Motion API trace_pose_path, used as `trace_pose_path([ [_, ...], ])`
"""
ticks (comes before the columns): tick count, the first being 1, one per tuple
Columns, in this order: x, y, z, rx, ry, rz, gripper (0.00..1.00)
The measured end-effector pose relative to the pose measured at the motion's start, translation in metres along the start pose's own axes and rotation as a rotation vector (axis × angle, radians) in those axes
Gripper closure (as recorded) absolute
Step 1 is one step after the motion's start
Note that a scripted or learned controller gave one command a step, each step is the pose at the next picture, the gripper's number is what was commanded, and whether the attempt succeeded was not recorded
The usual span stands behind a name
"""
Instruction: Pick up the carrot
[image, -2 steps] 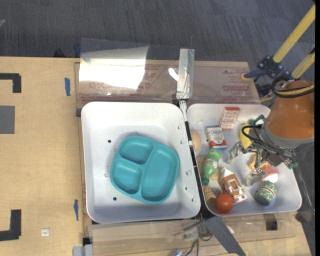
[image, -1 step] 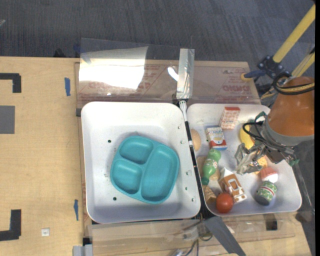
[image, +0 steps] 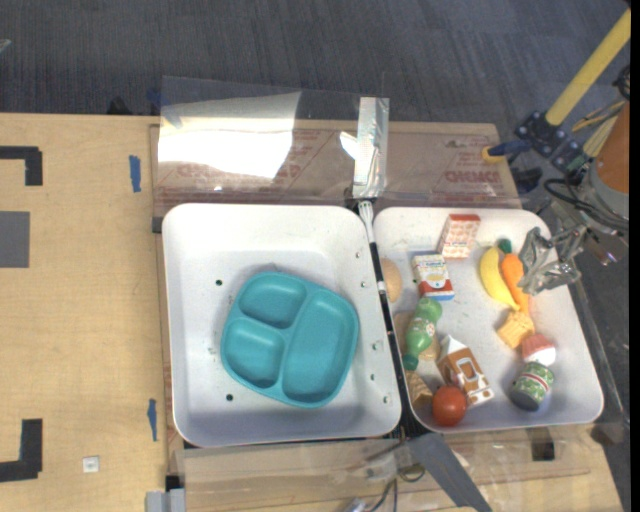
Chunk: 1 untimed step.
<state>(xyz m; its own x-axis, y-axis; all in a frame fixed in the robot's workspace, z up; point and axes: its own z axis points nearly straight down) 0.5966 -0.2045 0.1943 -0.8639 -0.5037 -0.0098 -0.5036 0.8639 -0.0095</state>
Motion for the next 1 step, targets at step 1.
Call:
trace_pose_path([
  [1, -0.0074, 0.0511, 0.0960, -0.002, -0.001, 0.083, 1.00],
])
